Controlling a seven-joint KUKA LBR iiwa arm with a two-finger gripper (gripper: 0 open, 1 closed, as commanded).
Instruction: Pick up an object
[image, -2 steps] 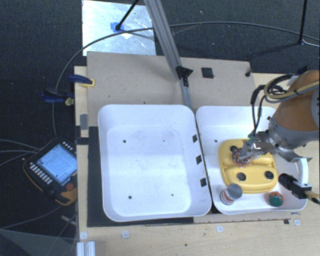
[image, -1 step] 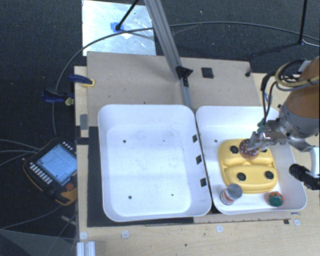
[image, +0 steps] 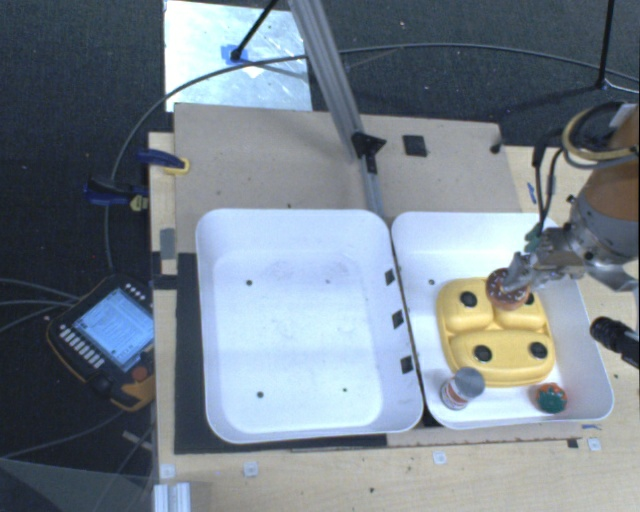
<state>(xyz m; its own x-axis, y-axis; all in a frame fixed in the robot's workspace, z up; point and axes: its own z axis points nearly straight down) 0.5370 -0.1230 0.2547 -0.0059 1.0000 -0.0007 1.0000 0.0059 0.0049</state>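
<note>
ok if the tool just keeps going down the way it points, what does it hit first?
Most likely the brown round thing right at the tip of the tool, sitting on the upper block of the yellow toy in the right bin. Height is hard to judge from this slanted view; they may already touch.

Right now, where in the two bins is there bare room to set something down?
The left bin has bare floor wall to wall. The right bin is crowded: yellow block, small can, green ball, pincer. Bare strips lie along its far and left walls.

Robotics lab — teach pendant (image: 107, 340), clamped bench (image: 270, 165), loose cables (image: 140, 140)
</note>
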